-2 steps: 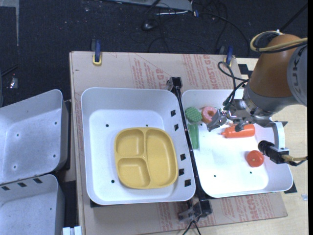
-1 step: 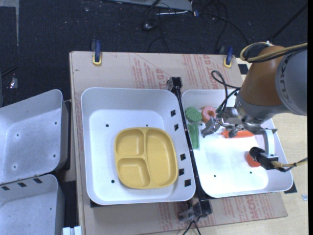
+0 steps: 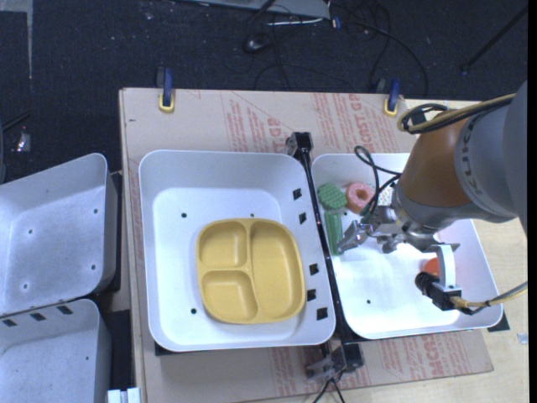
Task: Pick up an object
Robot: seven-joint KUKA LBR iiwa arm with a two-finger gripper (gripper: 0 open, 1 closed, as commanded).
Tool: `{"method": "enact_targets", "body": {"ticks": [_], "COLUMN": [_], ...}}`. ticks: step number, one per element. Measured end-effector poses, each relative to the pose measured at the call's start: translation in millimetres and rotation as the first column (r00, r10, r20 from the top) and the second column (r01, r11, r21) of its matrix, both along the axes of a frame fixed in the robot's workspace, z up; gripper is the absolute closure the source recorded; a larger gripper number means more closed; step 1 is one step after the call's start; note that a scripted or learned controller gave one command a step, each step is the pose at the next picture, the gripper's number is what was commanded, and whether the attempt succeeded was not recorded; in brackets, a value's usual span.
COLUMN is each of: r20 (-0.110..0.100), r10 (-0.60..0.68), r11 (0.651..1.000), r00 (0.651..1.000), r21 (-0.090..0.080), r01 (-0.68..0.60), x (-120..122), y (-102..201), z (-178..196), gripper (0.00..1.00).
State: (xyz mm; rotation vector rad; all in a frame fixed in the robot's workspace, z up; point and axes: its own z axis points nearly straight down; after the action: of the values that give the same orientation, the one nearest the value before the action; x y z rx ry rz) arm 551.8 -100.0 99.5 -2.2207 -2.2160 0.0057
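Two shallow white bins are set side by side on the tabletop [image 3: 210, 112]. In the left bin [image 3: 159, 225] a yellow divided tray [image 3: 250, 269] lies flat near the middle. The right bin [image 3: 394, 313] is entered by the arm [image 3: 457, 170] from the right. The pincer [image 3: 362, 235] is lowered beside a green object [image 3: 333, 217] at the bin's left wall; whether it is spread or closed cannot be told. A pink ring [image 3: 360, 195] is seen just behind it, and an orange piece [image 3: 430, 267] partly hidden under the wrist.
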Motion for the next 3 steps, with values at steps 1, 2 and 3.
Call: {"method": "enact_targets", "body": {"ticks": [1, 2, 3], "r20": [0.004, 0.009, 0.009], "r10": [0.000, -0.001, 0.000], "r11": [1.000, 1.000, 1.000], "r00": [1.000, 1.000, 1.000], "r21": [0.000, 0.001, -0.002], "r01": [0.000, 0.001, 0.000], "x": [0.0, 1.5, 0.3], "y": [0.3, 0.9, -7.4], "z": [-7.3, 4.3, 50.6], "gripper": [0.00, 1.00, 1.00]}}
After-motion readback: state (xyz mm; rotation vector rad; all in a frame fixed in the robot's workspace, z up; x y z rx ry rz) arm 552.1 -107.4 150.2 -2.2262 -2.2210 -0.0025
